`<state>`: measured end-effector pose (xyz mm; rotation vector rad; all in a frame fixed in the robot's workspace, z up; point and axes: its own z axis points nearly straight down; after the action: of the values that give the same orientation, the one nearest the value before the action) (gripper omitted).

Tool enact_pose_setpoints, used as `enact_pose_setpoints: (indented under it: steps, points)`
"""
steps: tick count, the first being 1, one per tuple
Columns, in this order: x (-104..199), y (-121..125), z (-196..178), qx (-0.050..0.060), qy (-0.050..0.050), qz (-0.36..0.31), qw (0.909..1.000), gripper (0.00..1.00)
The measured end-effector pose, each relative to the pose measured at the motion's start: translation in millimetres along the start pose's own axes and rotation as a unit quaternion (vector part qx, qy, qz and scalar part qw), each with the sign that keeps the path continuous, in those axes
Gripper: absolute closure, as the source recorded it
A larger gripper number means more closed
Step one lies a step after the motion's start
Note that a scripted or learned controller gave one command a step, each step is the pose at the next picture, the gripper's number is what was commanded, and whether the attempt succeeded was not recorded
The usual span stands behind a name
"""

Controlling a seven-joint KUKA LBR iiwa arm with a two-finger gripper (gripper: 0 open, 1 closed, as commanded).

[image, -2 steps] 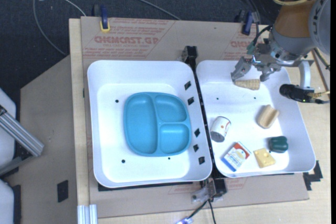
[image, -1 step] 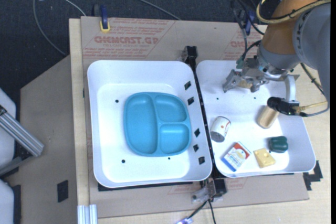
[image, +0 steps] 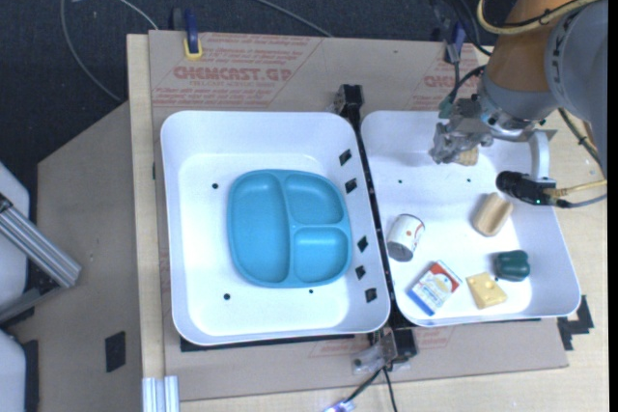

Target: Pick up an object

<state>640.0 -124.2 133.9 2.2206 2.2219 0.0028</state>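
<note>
- My claw [image: 454, 148] hangs at the upper part of the right bin [image: 410, 125]; I cannot tell its opening.
- The tan block [image: 491, 213] lies nearest, toward lower right, its long axis tilted.

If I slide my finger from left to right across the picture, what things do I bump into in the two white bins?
Blue plate → white cup → little snack packet → yellow block → green lump.
</note>
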Motion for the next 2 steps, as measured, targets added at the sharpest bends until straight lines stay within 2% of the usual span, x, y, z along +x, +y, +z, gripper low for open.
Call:
enact_pose_setpoints:
  steps: [1, 2]
  points:
    - [4.5, -4.7, -61.7, -0.003, -0.001, 0.000, 1.0000, 1.00]
    - [4.7, -3.7, -73.3, -0.001, 0.000, 0.000, 1.0000, 1.00]
